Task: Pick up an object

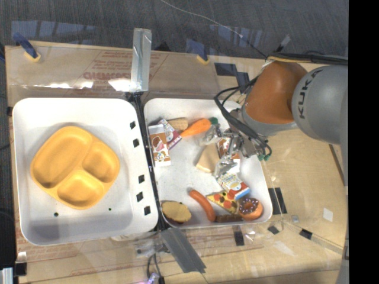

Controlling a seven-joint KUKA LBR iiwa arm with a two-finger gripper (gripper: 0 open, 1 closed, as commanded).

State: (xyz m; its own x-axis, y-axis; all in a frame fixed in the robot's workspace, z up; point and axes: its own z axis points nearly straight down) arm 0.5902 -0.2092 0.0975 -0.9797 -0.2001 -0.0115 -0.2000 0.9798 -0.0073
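Note:
The right bin (pixel 177 173) holds several toy foods: an orange carrot (pixel 195 127), a pale cheese wedge (pixel 205 159), a red sausage (pixel 201 203), a pizza slice (pixel 223 199), a chocolate donut (pixel 249 207), a brown bun (pixel 176 212) and a small printed carton (pixel 159 147). My gripper (pixel 228 145) reaches down into this bin's right half, just right of the cheese wedge and below the carrot's green end. A crinkled packet (pixel 231 179) lies right under it. The orange wrist band (pixel 269 93) hides the bin's far right corner.
The left bin (pixel 35 223) holds a yellow sectioned plate (pixel 76 165). A black divider with clips (pixel 144 158) runs between the bins. Cables (pixel 228 99) loop off the wrist over the right bin's back edge. Taped cardboard (pixel 308 218) surrounds the bins.

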